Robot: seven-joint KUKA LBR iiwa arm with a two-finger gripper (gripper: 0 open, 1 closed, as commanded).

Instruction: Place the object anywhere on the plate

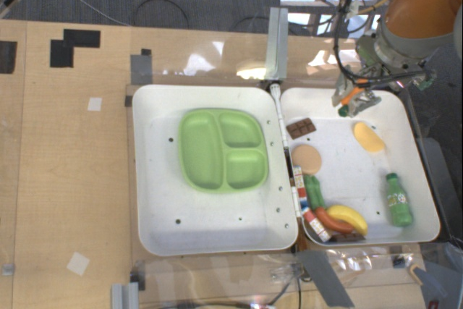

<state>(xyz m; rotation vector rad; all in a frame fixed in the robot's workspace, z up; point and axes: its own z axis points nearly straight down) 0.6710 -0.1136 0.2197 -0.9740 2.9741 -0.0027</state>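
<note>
A green plate (221,150) with three compartments lies in the middle of the left bin (155,228). Nothing lies on it. My gripper (356,100) hangs over the back of the right bin (419,155), near its far wall, well to the right of the plate. A small orange and green shape shows at the gripper's tip; I cannot make out what it is. Below the gripper, on the bin floor, lies a yellow oval piece (369,137).
The right bin also holds a brown chocolate bar (301,128), a round tan disc (307,159), a green bottle (397,200), a banana (346,217), a green vegetable (314,192) and a red piece (319,225). A metal post (277,47) stands behind the bins' divider.
</note>
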